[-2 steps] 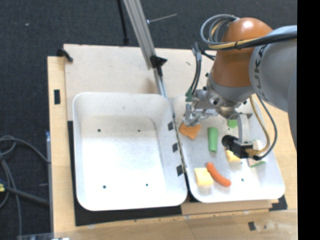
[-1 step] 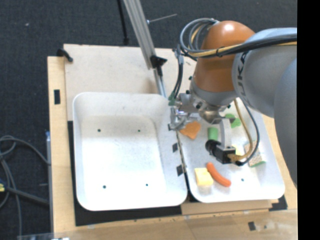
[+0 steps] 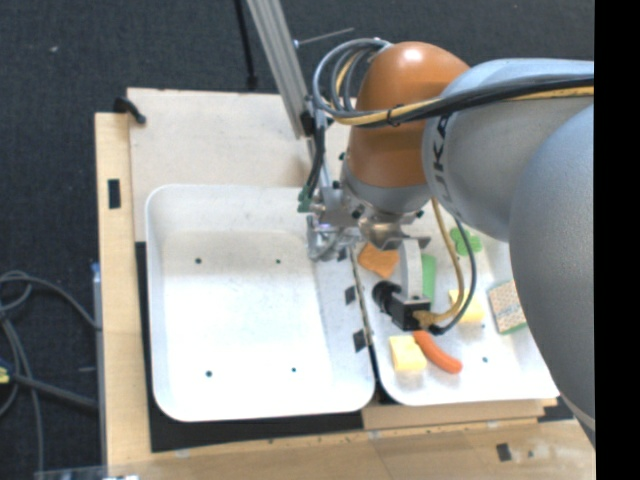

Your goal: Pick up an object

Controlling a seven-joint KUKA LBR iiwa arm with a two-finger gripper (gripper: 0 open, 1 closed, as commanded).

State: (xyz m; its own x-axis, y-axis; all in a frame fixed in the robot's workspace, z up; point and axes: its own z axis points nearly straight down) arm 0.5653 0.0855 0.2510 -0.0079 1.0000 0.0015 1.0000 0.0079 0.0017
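Observation:
My gripper (image 3: pixel 323 234) hangs over the rim between the two bins, at the upper left corner of the right bin (image 3: pixel 395 393). Just to its right lies an orange wedge (image 3: pixel 377 260). Lower in the same bin sit a pale yellow block (image 3: pixel 406 353) and an orange-red carrot-shaped piece (image 3: pixel 440 353), touching each other. A green stick (image 3: pixel 428 273) lies right of the wedge. The arm's orange wrist band and grey body cover the upper part of this bin.
The left bin (image 3: pixel 240 298) lies beside the gripper on its left. A speckled card box (image 3: pixel 507 307), a small yellow piece (image 3: pixel 469 313) and a green piece (image 3: pixel 465 240) sit at the right bin's far side. A metal rail (image 3: pixel 278 48) slants up behind.

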